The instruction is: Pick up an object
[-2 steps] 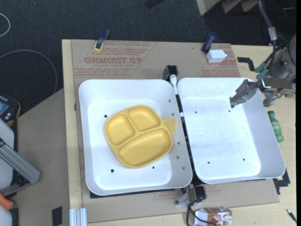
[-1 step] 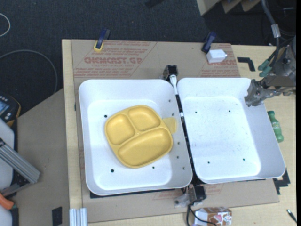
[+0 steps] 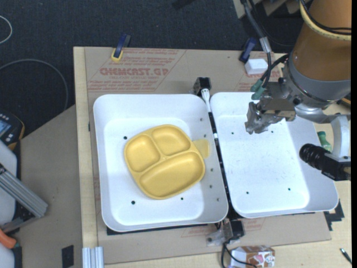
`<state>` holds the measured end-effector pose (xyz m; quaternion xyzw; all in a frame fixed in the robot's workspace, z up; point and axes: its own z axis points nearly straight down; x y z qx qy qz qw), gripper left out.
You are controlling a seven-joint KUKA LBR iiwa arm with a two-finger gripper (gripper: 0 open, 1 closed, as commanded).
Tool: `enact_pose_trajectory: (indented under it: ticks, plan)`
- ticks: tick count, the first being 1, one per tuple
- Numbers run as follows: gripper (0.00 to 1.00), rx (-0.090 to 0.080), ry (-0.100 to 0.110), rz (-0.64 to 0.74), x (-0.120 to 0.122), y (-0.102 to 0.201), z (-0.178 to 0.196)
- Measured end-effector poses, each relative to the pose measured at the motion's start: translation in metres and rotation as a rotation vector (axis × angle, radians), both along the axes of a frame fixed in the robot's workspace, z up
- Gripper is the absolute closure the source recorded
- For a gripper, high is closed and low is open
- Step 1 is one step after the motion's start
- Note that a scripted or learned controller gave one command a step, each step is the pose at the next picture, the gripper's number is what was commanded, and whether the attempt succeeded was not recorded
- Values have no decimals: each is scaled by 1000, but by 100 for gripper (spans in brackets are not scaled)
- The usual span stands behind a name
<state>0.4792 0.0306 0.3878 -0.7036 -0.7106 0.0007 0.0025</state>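
1. A yellow divided plate [image 3: 164,161] lies flat in the left bin [image 3: 106,149], towards the desk's near edge, its long axis slanting.
2. The claw [image 3: 257,121] hangs over the right bin [image 3: 279,177], farther back, grasping nothing; grip state unclear. The plate lies leftward and nearer.

Robotics lab: clamped bench board [image 3: 167,66], loose cables [image 3: 33,66] (dark carpet).

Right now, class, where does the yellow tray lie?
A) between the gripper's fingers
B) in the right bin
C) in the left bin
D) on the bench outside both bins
C: the yellow tray lies flat in the left bin, while the gripper hangs over the right bin.
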Motion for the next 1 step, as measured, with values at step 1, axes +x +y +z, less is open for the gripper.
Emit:
enact_pose_trajectory:
  ticks: [1]
  plan:
    - [100, 0, -10, -3, 0, 59, 35]
